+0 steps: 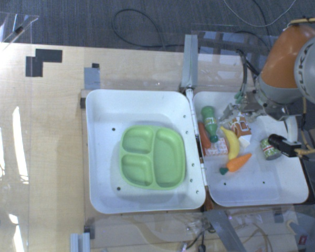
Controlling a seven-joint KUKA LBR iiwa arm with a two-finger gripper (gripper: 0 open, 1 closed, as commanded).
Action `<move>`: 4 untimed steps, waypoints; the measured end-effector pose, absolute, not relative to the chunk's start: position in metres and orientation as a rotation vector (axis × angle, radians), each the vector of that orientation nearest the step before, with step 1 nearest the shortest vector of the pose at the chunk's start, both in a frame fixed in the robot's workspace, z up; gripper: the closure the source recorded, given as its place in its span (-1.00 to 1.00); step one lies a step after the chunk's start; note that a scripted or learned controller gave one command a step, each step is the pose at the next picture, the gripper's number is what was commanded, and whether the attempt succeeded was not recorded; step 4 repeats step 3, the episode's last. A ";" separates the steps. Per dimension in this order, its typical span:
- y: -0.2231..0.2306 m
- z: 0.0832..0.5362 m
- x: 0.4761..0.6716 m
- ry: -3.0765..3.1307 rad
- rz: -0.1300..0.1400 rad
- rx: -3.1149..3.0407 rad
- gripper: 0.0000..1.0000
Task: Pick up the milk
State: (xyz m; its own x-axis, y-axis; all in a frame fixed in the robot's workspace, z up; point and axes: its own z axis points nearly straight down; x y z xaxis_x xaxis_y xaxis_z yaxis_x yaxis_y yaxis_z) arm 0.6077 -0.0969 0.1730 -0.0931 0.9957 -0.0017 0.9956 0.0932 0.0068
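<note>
- Hovering low over the back of the right bin (299,193), my gripper (241,108) sits just above the milk carton (240,126); I cannot tell from this angle how it is set.
- From the overhead camera, the milk carton lies in the right bin, near its back, just right of the green bottle (210,122) and touching the top of the banana (232,142).
- A carrot (236,163) lies below the banana, a small tin (270,149) sits off to the right, and a red-and-white packet (215,147) rests by the bottle.
- The left bin (94,156) holds a green divided plate (152,157).
- I judge the carton light, with thin card walls that would dent under a hard squeeze and smooth faces that could slip.
- I would take it across its two flat sides, near the middle, clear of the banana.
</note>
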 end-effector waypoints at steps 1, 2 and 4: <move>-0.131 0.106 0.595 2.233 0.011 2.196 -1.00; -0.130 0.116 0.598 2.237 0.016 2.188 1.00; -0.139 0.175 0.576 2.104 0.005 2.326 1.00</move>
